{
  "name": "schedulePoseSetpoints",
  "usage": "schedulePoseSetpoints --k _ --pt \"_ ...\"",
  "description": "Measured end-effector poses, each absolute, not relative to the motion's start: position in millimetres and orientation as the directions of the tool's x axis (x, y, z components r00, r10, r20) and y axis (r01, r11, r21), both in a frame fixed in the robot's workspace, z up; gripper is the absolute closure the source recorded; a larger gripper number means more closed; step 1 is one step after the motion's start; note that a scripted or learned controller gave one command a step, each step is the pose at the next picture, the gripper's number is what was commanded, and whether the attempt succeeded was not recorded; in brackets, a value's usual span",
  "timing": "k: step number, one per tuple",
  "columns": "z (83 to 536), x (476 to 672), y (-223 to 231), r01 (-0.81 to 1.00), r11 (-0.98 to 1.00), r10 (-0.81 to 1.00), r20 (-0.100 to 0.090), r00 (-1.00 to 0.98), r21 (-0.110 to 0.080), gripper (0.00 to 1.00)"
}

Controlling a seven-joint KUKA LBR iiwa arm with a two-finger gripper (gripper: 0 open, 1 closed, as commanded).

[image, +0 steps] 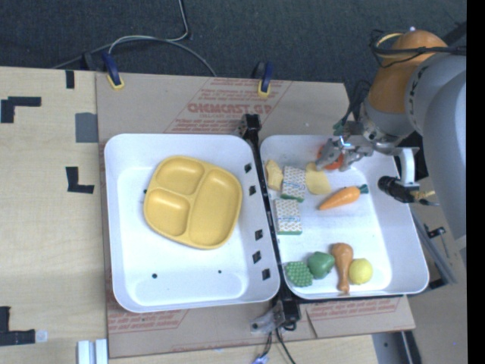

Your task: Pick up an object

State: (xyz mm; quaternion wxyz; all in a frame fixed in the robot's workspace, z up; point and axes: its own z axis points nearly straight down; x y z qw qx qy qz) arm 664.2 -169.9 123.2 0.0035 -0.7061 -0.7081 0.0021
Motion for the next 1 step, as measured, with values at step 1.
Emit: schedulePoseSetpoints --k 1 --pt "155.5 668.8 -105.3 1.0 0.003 1.0 0.001 -0.003 0.001 1.0"
